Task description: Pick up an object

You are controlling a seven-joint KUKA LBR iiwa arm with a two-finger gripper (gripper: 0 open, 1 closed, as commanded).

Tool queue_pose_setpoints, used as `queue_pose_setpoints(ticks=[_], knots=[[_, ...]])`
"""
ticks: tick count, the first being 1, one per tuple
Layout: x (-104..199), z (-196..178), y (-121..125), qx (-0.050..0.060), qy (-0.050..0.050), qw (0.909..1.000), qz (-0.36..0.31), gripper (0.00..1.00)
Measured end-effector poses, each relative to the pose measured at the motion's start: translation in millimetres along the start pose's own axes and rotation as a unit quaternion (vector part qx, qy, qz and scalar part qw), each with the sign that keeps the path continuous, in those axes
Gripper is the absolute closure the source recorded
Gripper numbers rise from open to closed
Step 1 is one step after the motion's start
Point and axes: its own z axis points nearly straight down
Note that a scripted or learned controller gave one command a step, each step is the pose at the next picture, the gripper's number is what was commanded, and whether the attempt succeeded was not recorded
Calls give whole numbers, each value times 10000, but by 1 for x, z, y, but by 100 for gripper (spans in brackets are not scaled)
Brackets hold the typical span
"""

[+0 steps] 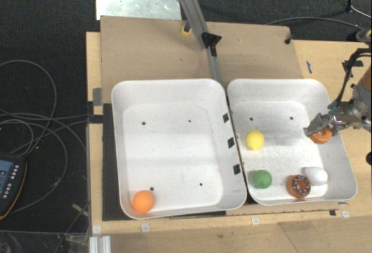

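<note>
My gripper point(318, 129) hangs over the right side of the right bin point(273, 92), reaching in from the right edge. A small orange object point(322, 136) sits between its fingertips, close to the bin's right wall. In the same bin lie a yellow ball point(254, 140) near the middle, a green ball point(261, 178) at the front, and a brown sprinkled donut point(299, 186) beside a white rounded object point(316, 175) in the front right corner. An orange ball point(143, 201) rests in the front left corner of the left bin point(168, 92).
A grey metal pole point(192, 4) slants down from the top to the gap behind the two bins. Black clips point(231, 142) mark the shared wall between them. Cables lie on the dark floor at the left.
</note>
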Motion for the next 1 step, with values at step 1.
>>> queue_pose_setpoints(ticks=[1], knots=[[53,6,23,3,8,10000,-26,100]])
